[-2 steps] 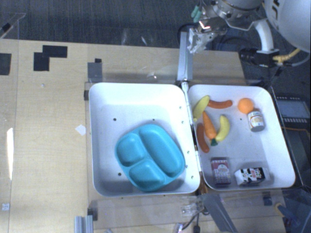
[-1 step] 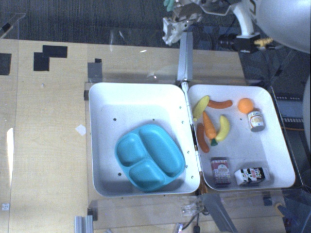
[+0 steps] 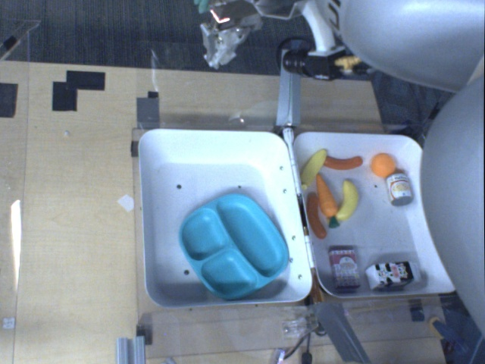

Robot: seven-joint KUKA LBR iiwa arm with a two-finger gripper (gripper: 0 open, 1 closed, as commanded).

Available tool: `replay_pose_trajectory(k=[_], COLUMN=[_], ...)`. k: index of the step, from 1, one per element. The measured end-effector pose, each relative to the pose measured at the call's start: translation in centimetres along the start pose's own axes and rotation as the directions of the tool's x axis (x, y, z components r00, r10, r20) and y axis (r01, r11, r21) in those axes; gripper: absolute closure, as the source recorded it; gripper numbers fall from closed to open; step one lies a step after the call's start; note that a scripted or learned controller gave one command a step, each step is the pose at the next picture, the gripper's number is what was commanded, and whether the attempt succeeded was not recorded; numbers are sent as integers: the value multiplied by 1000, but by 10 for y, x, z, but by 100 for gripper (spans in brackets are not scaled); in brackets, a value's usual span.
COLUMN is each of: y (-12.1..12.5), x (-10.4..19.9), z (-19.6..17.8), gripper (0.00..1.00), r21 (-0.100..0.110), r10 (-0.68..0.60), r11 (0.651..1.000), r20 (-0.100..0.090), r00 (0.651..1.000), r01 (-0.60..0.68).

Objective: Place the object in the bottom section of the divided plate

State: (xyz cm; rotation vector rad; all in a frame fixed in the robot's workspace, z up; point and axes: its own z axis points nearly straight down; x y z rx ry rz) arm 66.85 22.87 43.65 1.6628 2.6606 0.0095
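Camera view shows you the gripper (image 3: 220,48) raised beyond the bins' far edge; you cannot tell how its jaws stand, and nothing visible sits between them. Your blue three-part plastic plate (image 3: 233,244) lies bare in the left white bin (image 3: 163,165). Toy foods, among them a small orange ball (image 3: 383,164), wait in the right bin (image 3: 413,211). Picking and placing both remain.

Your arm (image 3: 409,21) is glossy grey with black lettering at 12 o'clock; its metallic pincer (image 3: 220,40) carries teal fittings, a red light and yellow-tipped black cabling.
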Motion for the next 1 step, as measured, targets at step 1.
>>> replay_pose_trajectory(k=[1], y=[1], x=[1], z=[-13], gripper=[100], r21=[-8], r10=[-5], r11=[1000], r20=[2], r00=[1000], r01=[5])
